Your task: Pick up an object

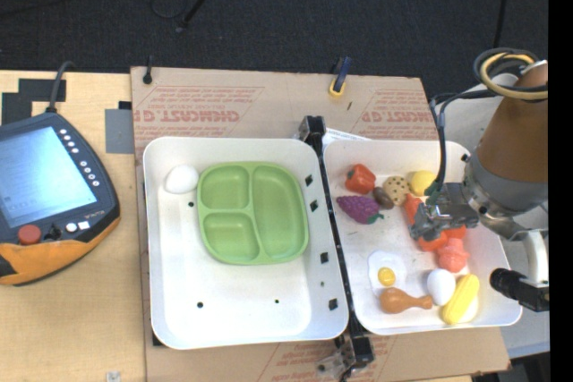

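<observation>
The right bin [483,313] holds several toy foods. Among them are a red pepper [360,179], a speckled cookie [394,189], a yellow lemon [420,182] and purple grapes [358,208]. Toward the front lie a fried egg [386,267], a brown drumstick [403,301], a white egg [440,285], a yellow banana [461,300] and a red strawberry [453,258]. My gripper [435,220] reaches in from the right and sits low over an orange-red piece [414,210] and a red piece [439,239], partly hiding both.
The left bin [233,300] carries a green divided plate [252,212] and a white egg [181,180]. A black divider [324,237] runs between the bins. A teach pendant [49,188] lies on the bench at the far left. A yellow clamp [338,81] sits behind the bins.
</observation>
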`<state>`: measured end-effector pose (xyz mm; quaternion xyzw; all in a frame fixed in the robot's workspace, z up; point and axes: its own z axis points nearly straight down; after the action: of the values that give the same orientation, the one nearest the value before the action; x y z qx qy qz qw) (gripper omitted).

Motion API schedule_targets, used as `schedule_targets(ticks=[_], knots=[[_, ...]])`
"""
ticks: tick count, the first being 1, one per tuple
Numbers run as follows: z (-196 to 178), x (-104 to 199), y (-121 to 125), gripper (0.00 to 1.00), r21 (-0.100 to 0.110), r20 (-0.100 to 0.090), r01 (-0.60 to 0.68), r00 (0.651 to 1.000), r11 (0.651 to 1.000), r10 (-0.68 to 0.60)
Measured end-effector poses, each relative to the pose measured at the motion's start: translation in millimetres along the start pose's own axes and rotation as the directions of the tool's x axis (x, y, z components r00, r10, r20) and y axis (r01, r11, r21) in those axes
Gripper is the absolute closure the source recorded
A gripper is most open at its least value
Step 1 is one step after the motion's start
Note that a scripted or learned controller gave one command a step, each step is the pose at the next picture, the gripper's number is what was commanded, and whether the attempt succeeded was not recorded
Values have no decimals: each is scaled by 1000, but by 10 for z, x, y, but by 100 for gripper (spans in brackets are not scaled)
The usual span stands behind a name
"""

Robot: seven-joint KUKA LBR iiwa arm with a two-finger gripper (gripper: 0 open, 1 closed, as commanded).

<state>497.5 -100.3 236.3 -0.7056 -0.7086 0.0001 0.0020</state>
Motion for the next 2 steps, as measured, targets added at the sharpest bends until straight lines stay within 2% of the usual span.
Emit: schedule_targets(ticks=[2], knots=[[-42, 1040, -81, 100, 2, 0, 0, 1000, 1000, 0]])
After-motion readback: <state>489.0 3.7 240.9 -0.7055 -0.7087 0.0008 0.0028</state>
